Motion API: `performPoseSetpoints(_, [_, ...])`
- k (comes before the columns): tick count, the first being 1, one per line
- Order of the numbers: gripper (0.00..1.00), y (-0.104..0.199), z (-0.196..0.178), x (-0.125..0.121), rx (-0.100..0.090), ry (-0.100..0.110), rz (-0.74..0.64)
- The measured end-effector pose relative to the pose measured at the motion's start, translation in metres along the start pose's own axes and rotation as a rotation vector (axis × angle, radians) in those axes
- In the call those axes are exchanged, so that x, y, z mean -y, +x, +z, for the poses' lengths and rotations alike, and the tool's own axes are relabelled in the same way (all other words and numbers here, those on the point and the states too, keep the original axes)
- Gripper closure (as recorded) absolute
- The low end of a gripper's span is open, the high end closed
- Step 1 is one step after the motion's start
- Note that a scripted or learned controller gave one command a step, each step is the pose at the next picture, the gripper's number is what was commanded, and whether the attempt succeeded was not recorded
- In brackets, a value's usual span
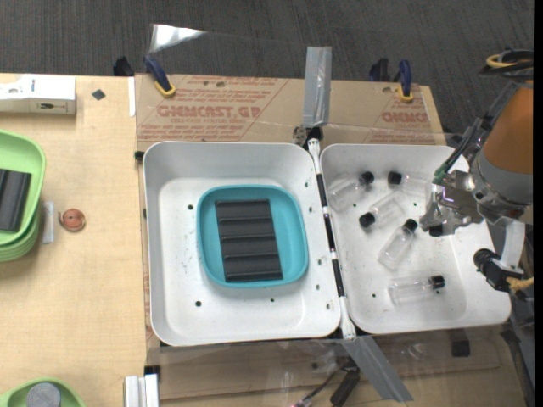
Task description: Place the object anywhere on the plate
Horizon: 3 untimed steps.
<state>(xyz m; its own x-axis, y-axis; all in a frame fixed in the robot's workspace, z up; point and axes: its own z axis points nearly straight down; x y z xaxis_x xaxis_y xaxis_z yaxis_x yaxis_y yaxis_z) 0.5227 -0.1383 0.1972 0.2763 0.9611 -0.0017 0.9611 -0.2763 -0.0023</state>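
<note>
Camera view: arm coming in from right, gripper hanging over right bin near its right wall. Can't tell how claw is set, too blurred. Clear vials w/ black caps lying scattered in that bin; one vial lying tilted just left of gripper, another resting near the front. Teal plate sitting in middle of left bin, carrying a black ribbed block.

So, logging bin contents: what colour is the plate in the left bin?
Teal, bearing a black ribbed insert, in the camera view: plate.
</note>
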Motion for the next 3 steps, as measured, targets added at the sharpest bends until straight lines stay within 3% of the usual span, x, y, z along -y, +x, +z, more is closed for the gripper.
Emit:
performPoseSetpoints(1, [1.00,0.089,0.007,0.027,0.000,0.003,-0.020])
performPoseSetpoints(2, [1.00,0.152,0.007,0.070,0.000,0.003,-0.180])
performPoseSetpoints(3, [0.00,0.152,0.007,0.070,0.001,0.002,-0.180])
